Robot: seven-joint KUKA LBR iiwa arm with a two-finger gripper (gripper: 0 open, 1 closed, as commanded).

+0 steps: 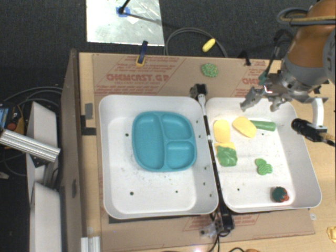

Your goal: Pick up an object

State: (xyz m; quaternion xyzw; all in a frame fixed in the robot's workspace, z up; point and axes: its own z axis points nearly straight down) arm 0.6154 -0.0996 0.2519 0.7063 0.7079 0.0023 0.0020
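We look down at a slant on two white bins side by side in the middle of the frame. The left bin (pixel 118 193) holds a blue tray (pixel 163 141) with three compartments, lying flat near the bin's centre.

The right bin (pixel 302 188) carries the small things. Toward its upper left lie two yellow pieces: one (pixel 222 131) upright in the frame beside the divider, the other (pixel 244 126) just right of it and tilted. A green stick (pixel 263 124) lies across, touching the right end of the tilted yellow piece. Below the first yellow piece sits a green leafy lump (pixel 227 156), touching or nearly touching it. Further right, apart from these, is a smaller green lump (pixel 263 167), and near the lower right corner of the bin a dark round thing (pixel 280 194) with red and green on it.

The arm (pixel 314 41) enters at the upper right of the frame. Its gripper (pixel 261 101) hangs over the upper edge of the right bin, above the tilted yellow piece and the stick. We see its two fingers spread apart, with nothing between them.

Above the bins, on the cardboard, lies a green disc (pixel 210 70), and higher still a yellow object (pixel 209 45) on the dark floor.
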